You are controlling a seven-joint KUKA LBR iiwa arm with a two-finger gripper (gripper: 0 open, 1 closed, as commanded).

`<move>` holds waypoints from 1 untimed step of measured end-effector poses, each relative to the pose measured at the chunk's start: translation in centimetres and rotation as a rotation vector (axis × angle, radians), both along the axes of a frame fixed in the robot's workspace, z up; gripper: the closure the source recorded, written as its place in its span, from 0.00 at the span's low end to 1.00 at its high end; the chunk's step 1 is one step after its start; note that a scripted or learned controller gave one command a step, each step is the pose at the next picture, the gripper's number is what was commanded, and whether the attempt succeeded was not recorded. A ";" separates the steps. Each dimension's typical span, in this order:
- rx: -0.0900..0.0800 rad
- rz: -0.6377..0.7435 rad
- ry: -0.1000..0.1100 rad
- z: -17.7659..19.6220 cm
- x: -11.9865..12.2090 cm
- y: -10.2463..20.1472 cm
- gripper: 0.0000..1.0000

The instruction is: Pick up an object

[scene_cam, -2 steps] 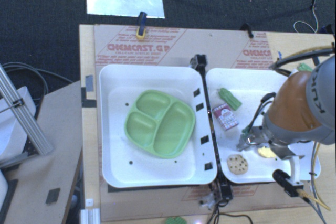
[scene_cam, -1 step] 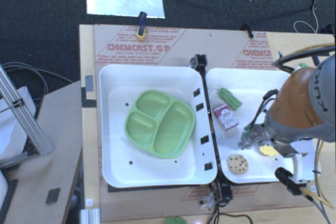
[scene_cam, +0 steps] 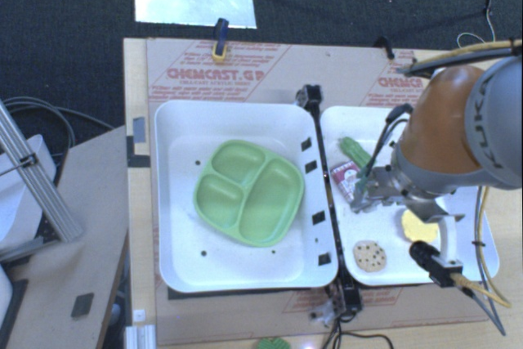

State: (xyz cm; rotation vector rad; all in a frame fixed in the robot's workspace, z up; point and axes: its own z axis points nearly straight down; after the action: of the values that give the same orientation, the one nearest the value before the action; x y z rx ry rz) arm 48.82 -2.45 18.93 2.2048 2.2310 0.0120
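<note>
Right bin (scene_cam: 343,120) is where the action is: a small red-and-white packet (scene_cam: 344,176) lies near that bin's left wall, with a green stick-shaped piece (scene_cam: 355,150) just above it, angled and close enough that the two may be touching. The gripper (scene_cam: 365,197) is down low right beside the packet, on its right edge, and that looks like the target. How the jaws stand I cannot tell; the wrist and cabling crowd the tips, and nothing is plainly pinched between them, so no claim of a hold here. Further out, a chocolate-chip cookie (scene_cam: 370,255) sits near the bin's front edge, well apart from the packet, and a yellow piece (scene_cam: 418,228) peeks out from under the arm's wrist. Across the divider, the left bin (scene_cam: 176,176) carries a green divided plate (scene_cam: 248,192), well clear of all this. Now the risks, as I read them: the packet is flat and thin, so the tips could close above it or skid it toward the wall instead of gripping. It sits so near the wall that a sideways nudge could jam it there. And with the green stick right alongside, a slightly off-centre close could catch both, or flick the stick away and leave the packet behind.
</note>
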 end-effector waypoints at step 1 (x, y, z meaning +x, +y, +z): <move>-0.001 -0.006 0.006 -0.5 -0.1 3.0 1.00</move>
State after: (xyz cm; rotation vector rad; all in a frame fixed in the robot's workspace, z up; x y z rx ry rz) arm 48.73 0.59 18.45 2.2134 2.2272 0.0040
